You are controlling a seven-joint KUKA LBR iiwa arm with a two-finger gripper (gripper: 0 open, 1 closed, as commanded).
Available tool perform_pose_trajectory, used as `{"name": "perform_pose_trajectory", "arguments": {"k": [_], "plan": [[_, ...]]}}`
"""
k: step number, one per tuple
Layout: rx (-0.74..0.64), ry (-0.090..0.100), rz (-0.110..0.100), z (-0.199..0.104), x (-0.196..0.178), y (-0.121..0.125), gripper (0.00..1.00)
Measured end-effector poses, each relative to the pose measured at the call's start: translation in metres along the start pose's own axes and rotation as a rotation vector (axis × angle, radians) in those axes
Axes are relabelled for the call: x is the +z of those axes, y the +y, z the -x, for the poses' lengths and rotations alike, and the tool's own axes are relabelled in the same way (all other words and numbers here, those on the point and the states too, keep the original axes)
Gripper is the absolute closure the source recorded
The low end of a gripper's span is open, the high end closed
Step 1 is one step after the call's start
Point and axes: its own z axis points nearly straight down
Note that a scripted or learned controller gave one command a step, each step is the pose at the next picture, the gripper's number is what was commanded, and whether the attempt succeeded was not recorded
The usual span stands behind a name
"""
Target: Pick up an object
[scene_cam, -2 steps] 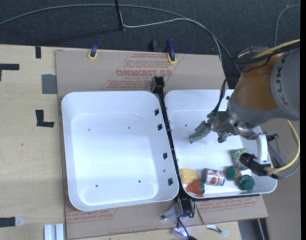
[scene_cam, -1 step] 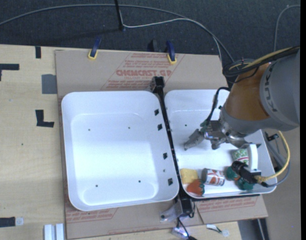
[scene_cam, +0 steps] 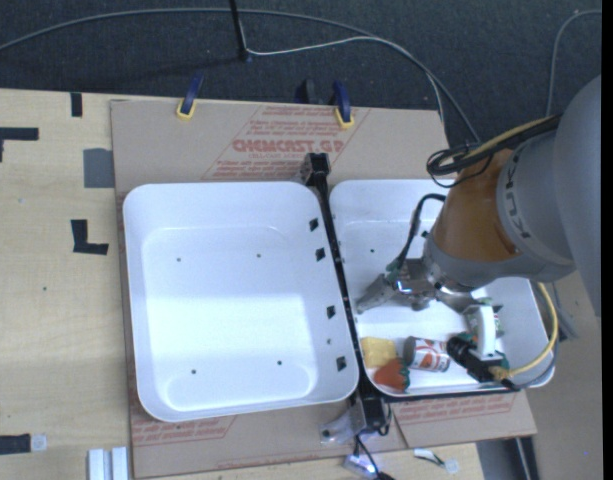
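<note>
1. Bottle [scene_cam: 427, 355]: small, white w/ red label, dark cap. Lies on its side on the floor of the R bin [scene_cam: 386, 203], close to the front wall. Long axis runs across the view, so a grasp across the narrow body looks easiest.
2. Yellow piece [scene_cam: 377, 349] is just left of the bottle, and red piece [scene_cam: 391, 374] sits in front, against the front wall. All three bunch in the bin's front-left corner; touching or a hair apart, can't tell. Probably little room to get in around any one.
3. Gripper [scene_cam: 378, 294] hangs over the mid floor beside the wall shared w/ L bin [scene_cam: 226, 298], further back than the cluster and apart from all three. No item seen in it. Jaw state: can't tell at this slant.
4. Arm [scene_cam: 486, 218] reaches in from the right, wrist bent down over the bin, hiding part of its right side.
5. Judgement: pick not yet made. Next move prob. forward and down. Risk: nudging neighbours or grazing the wall.
6. Both bins sit on a board [scene_cam: 276, 143] held by clamps [scene_cam: 189, 100] at the rear, prob. to stop sliding.
</note>
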Motion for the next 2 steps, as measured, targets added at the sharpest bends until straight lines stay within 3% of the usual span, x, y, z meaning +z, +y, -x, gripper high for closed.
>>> {"name": "perform_pose_trajectory", "arguments": {"k": [1, 2], "plan": [[0.0, -0.001, 0.003, 0.0, -0.012, 0.001, 1.0], [0.0, 0.0, 0.006, 0.0, -0.073, -0.004, 1.0]]}}
